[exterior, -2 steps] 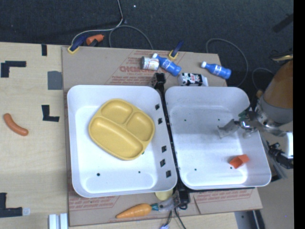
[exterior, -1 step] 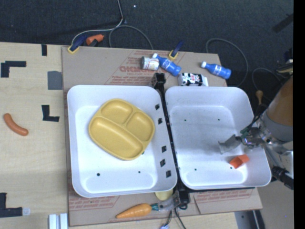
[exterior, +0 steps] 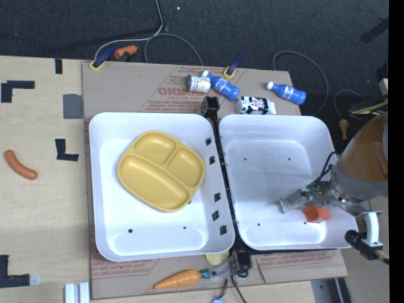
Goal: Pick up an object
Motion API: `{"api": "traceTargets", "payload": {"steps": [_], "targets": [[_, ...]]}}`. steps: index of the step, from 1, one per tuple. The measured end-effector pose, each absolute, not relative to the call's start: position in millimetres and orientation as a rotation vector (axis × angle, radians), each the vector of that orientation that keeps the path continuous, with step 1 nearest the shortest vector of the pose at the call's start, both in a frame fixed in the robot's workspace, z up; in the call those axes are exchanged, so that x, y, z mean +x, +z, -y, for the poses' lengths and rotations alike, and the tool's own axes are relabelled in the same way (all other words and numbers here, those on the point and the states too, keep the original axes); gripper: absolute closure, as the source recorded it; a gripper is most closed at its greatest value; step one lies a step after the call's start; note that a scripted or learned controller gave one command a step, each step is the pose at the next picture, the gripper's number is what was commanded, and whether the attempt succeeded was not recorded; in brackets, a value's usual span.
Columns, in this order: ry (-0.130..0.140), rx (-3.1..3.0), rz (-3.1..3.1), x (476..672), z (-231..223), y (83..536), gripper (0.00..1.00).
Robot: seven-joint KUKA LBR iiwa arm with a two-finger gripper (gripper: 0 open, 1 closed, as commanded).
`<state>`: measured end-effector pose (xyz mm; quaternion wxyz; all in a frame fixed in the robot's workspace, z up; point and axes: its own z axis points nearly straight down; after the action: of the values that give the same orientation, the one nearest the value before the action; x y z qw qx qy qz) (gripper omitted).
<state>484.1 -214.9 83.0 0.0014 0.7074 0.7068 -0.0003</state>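
Observation:
A small orange-red object [exterior: 315, 214] lies in the right bin [exterior: 271, 137], near its front right corner. My gripper [exterior: 293, 202] reaches in from the right and hangs low over the bin floor, its tip just left of and above that object. Whether the two touch I cannot tell. The grey arm with its orange band [exterior: 369, 153] covers the bin's right rim. A yellow divided plate [exterior: 161, 170] rests in the left bin [exterior: 107, 232].
Behind the bins lie two blue bottles [exterior: 225, 87] [exterior: 287, 93], a white bottle [exterior: 199, 83] and a black-and-white carton [exterior: 255, 105]. A carrot [exterior: 177, 279] sits in front of the bins, a sausage [exterior: 20, 165] far left. Cables trail at the back.

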Motion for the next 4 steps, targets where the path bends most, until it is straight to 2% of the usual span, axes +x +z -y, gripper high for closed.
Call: {"api": "traceTargets", "payload": {"steps": [1, 2, 3, 4], "targets": [[0.002, 2.211, -2.220, 559.7, 187.5, 87.2, 0.00], [-0.005, 2.229, -2.214, 479.8, 226.8, 130.6, 0.00], [-0.005, 2.218, -2.216, 483.5, 199.0, 84.4, 0.00], [0.002, 2.208, -2.222, 567.0, 134.4, 86.9, 0.00]]}}
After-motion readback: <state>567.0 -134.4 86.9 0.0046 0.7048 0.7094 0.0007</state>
